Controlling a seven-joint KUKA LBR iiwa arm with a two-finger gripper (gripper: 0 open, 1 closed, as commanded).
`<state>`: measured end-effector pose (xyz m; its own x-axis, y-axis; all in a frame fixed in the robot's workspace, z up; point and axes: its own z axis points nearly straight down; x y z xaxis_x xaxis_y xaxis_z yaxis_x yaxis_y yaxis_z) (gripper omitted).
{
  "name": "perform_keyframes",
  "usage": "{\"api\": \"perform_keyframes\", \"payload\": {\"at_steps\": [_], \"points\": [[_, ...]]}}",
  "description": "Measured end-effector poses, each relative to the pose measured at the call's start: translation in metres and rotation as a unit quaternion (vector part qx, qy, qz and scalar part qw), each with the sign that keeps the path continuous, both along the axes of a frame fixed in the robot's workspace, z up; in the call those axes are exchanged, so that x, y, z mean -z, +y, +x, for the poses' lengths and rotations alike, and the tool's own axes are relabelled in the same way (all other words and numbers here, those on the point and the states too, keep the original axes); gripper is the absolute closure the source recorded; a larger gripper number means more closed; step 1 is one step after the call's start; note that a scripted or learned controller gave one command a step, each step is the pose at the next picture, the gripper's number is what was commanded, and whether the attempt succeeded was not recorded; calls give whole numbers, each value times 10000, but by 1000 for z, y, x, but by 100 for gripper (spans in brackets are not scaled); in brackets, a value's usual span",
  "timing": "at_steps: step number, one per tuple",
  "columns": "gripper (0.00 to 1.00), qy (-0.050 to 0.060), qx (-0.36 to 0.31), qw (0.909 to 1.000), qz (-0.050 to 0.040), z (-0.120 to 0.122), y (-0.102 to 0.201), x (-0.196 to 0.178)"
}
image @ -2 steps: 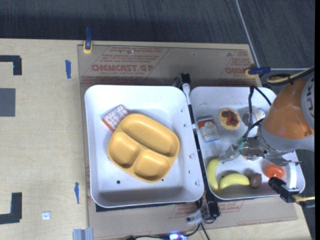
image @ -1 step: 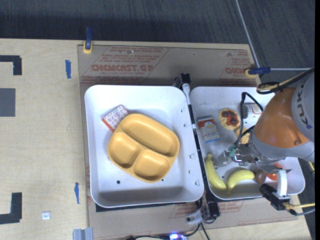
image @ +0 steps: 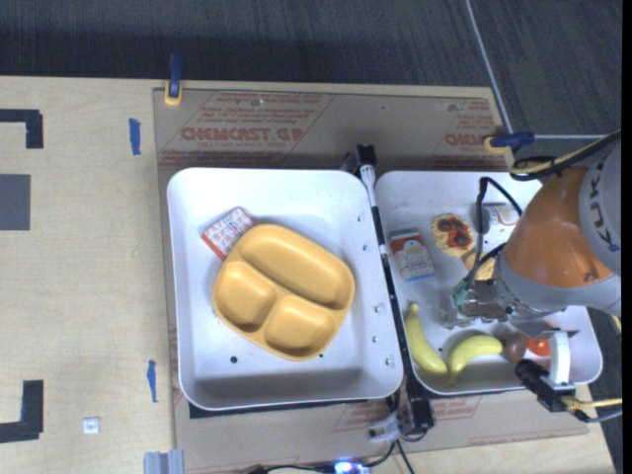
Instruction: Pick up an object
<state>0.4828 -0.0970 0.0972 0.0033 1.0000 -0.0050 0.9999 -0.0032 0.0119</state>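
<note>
The right bin (image: 395,197) holds two yellow bananas: one (image: 423,344) lies along its left wall, the other (image: 476,349) curves near the front. A small white and red carton (image: 412,255) and a round pizza-like toy (image: 453,233) lie further back. My gripper (image: 474,300) hangs low over the bin, just above the front banana and right of the carton. The orange-banded wrist (image: 553,237) covers the bin's right half. The view shows nothing held.
In the left bin (image: 188,265) sits a yellow divided tray (image: 283,289), with a small red and white packet (image: 226,230) at its back left. A red and white piece (image: 545,352) lies at the right bin's front right. Cables run past the bins' front edge.
</note>
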Motion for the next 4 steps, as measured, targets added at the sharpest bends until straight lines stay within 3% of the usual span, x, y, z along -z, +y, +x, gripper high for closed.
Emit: {"api": "perform_keyframes", "payload": {"at_steps": [1, 2, 3, 4], "points": [[100, 48, -23, 10000, 29, -2, 80, -88], [100, 48, -14, 10000, 13, 13, -24, -57], [100, 46, -23, 10000, 31, 32, -20, 11], [0, 42, -21, 10000, 27, 32, -20, 11]]}}
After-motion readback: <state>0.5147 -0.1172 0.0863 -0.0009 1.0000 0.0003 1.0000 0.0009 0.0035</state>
